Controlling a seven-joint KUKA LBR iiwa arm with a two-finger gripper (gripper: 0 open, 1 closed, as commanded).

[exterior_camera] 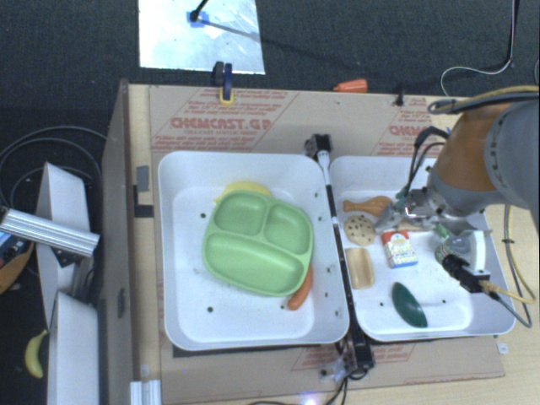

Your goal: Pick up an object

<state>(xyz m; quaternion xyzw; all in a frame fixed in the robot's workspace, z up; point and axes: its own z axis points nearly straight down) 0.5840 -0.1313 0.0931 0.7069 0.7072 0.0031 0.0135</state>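
Camera view shows the grey arm (498,154) with its orange band reaching in from the right, bent down over the right bin (498,315). Its gripper (403,216) sits low near the middle of that bin; whether it is spread or pressed together cannot be told, since the wrist body covers it.

Both white bins rest side by side on a brown cardboard sheet (253,112) printed with red lettering, on dark carpet. A blue clamp (223,76) grips the cardboard's far edge. The left bin (169,226) holds a green divided plate (257,241), tilted over something yellow, with an orange carrot (300,292) poking out beneath its near edge.

Within the right bin, a toy drumstick (366,203) and a cookie (359,228) lie just left of the gripper. A small red-and-white carton (398,249) lies just beneath it, toward the near side. A tan bread slice (360,268) lies left of the carton, and a dark green leaf-shaped piece (410,305) lies well nearer the front wall.
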